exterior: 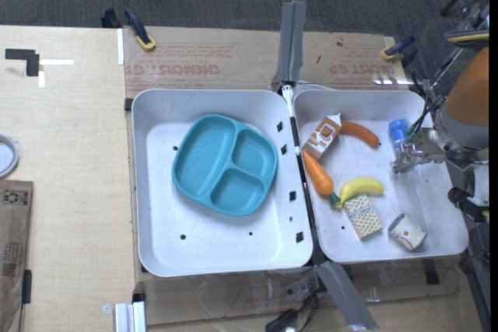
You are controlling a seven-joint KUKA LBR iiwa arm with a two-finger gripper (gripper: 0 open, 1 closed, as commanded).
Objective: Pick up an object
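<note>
Tool [405, 159] at right of frame, we cannot tell its state, banana [361, 186] lower left of it, blue plate [225, 164] at center.

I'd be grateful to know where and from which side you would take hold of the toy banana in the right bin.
Grip the banana across its thick middle, coming straight down from above. It lies flat, its length running left-right, with the carrot at its green left end and the patterned box just below, so close the jaws across its width.

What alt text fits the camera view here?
The gripper hangs over the right bin near a blue object, with carrot, banana, sausage and cartons alongside. The left bin holds a teal plate.
</note>
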